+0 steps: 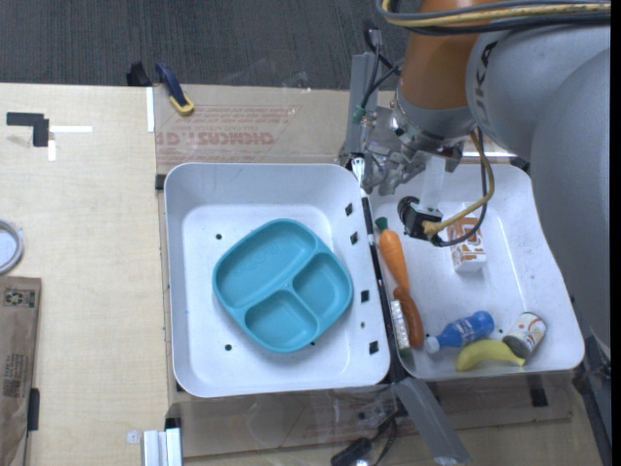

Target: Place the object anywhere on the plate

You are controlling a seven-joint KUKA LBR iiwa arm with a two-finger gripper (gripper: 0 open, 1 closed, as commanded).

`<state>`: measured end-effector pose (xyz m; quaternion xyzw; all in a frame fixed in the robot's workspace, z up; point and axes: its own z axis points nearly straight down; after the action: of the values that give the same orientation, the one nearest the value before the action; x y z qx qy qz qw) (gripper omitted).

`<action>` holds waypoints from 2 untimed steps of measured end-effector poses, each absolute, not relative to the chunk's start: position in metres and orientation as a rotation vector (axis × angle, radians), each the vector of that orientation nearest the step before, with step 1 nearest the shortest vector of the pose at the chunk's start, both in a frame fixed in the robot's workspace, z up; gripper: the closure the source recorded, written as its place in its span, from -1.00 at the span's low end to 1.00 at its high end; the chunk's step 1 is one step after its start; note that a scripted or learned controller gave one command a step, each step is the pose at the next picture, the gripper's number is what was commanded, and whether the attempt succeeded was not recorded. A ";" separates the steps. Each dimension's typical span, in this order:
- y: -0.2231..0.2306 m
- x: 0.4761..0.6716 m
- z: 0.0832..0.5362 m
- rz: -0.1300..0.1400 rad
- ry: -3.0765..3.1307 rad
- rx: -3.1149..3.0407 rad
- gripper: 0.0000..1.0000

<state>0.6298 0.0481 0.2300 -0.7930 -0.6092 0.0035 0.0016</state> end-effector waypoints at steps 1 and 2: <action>0.096 0.543 0.222 0.012 -1.865 -2.525 1.00; 0.160 0.478 0.263 0.013 -1.970 -2.446 1.00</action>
<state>0.4785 0.1595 0.2631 -0.7787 -0.6273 0.0042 0.0005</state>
